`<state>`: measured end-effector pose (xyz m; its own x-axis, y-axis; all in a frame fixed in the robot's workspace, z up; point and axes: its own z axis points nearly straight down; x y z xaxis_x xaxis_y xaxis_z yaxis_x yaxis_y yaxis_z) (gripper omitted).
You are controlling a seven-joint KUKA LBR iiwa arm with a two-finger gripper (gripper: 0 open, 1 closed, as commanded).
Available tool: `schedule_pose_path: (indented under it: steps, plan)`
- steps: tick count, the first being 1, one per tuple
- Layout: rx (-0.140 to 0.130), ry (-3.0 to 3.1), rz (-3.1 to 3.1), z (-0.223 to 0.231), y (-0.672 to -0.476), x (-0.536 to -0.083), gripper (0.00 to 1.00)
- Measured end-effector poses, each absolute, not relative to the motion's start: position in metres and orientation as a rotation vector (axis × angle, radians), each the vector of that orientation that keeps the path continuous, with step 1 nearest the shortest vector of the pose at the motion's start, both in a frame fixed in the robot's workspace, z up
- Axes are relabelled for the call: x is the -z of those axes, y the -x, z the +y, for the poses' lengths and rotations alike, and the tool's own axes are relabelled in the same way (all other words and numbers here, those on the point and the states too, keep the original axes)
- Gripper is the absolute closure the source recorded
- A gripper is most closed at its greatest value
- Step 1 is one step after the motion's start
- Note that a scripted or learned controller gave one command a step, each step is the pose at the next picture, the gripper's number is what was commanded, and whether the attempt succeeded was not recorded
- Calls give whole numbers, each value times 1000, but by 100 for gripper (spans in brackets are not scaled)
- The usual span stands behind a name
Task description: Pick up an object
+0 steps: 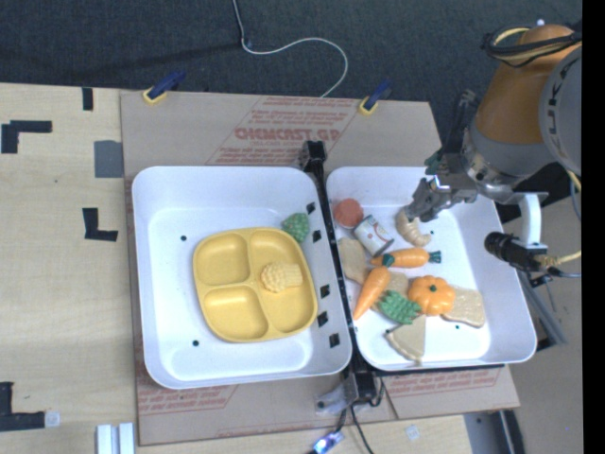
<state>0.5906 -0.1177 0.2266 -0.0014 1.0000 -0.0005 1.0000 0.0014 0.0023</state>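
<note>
- Left bin (161, 253): a yellow tray (253, 284) at its centre carries a corn cob (282, 275); a green toy (298, 225) sits at the tray's 1 o'clock.
- Right bin (501, 339): the toy heap is unlifted, so the pick is not yet done, as I judge it.
- Likeliest target: a pale curved piece (412, 226), at 12 o'clock of the heap, long axis running roughly 10 to 4 o'clock.
- My gripper (427, 200) hovers just over it at 1 o'clock; whether my fingers are apart or together I cannot tell.
</note>
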Motion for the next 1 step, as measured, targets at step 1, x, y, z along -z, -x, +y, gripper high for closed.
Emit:
schedule_pose_path:
  steps: [1]
  plan:
    - [3,-2220,2228,-76,-562,-215,100]
